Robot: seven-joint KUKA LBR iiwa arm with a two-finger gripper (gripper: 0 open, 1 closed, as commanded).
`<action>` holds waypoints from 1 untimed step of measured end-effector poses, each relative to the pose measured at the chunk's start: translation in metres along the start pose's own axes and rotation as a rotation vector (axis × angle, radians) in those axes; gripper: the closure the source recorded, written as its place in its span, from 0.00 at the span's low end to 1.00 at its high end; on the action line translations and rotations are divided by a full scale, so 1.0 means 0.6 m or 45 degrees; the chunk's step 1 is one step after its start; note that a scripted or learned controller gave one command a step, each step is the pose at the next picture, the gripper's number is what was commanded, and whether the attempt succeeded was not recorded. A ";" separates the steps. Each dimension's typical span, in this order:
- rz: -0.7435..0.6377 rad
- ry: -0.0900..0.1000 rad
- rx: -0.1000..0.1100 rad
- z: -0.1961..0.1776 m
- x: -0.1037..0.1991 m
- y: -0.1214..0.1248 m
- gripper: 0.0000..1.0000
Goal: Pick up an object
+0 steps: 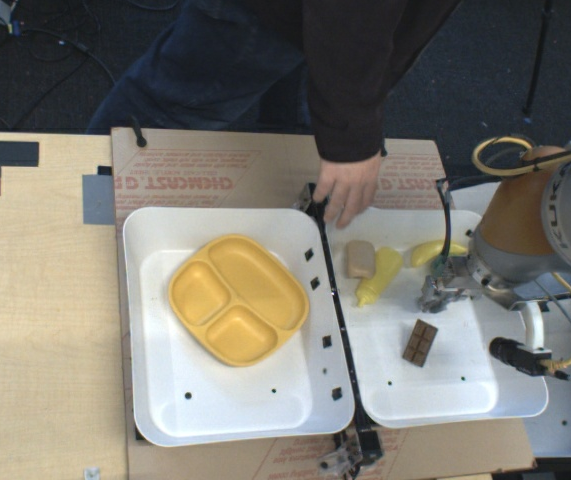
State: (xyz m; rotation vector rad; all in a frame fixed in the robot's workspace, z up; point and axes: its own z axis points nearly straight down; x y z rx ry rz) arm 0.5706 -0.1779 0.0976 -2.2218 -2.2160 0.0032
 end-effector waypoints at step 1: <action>-0.006 -0.002 -0.007 -0.101 0.012 0.000 1.00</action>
